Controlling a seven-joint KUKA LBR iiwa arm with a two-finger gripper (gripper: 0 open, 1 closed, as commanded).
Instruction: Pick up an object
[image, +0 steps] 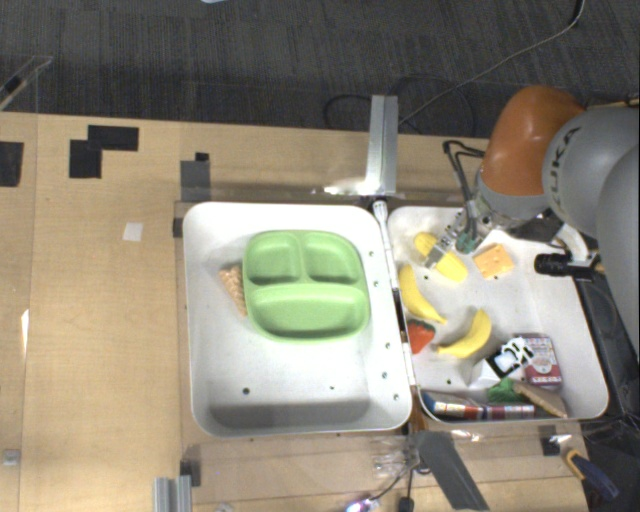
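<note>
Small yellow rounded object (447, 258), smooth plastic look, upper left of right bin (585, 330). Gripper (452, 238) directly over it, touching; open or clenched: cannot tell. Centre on it, avoid curved banana (415, 295) just below. Orange cracker-like square (492, 262) right. Green divided tray (303, 283) in left bin (215, 370).

A light green sectioned tray (304, 284) is lying in the white left bin (215, 330), with a speckled tan piece (233, 288) showing at its edge. In the white right bin (590, 340), two yellow bananas (415, 297) (470, 334) are flanking a red piece (420, 338), an orange wedge (492, 262) is sitting near a yellow lump (443, 256), and a pink-and-white printed carton (541, 362) is lying beside a black-and-white patterned item (514, 355).
</note>
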